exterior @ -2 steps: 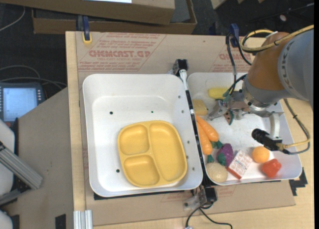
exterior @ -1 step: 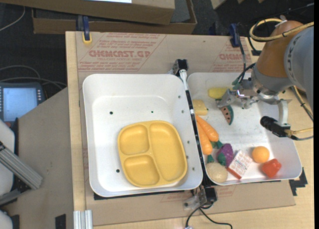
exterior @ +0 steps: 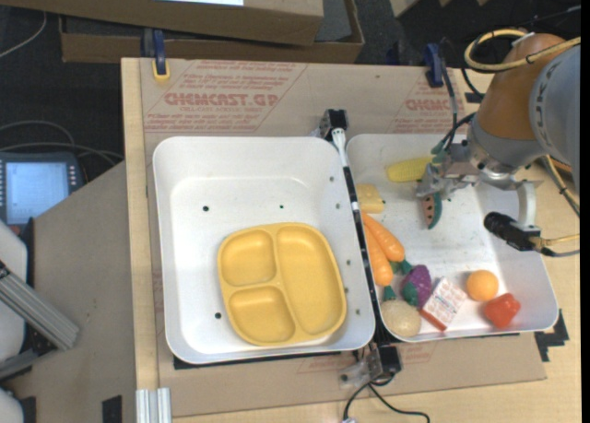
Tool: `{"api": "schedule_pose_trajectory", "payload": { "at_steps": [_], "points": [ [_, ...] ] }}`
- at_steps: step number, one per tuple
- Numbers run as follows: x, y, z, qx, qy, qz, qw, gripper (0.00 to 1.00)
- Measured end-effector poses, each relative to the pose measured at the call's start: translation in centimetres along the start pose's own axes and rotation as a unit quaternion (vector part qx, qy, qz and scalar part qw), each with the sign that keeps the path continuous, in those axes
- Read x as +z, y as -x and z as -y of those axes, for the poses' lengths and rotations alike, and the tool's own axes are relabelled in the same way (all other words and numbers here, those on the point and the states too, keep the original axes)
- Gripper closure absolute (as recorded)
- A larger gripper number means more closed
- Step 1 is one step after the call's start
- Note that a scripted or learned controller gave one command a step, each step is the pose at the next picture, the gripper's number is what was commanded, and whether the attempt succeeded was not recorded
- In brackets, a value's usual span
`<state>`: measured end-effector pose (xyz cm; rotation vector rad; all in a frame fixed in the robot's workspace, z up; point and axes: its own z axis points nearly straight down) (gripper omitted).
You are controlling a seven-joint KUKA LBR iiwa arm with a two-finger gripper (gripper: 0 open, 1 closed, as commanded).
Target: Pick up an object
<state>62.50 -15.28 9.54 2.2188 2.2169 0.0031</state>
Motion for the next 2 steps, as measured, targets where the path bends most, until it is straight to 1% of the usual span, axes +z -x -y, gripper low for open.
{"api": "schedule_pose_trajectory", "payload": {
  "at_steps": [1,2],
  "points": [
    [-1.5,-4.8,3.1,-0.002,-0.005,-0.002,1.0,1.0],
    [-10.7,-11.7,5.1,-0.003,0.0,-0.002,1.0,1.0]
  ]
}}
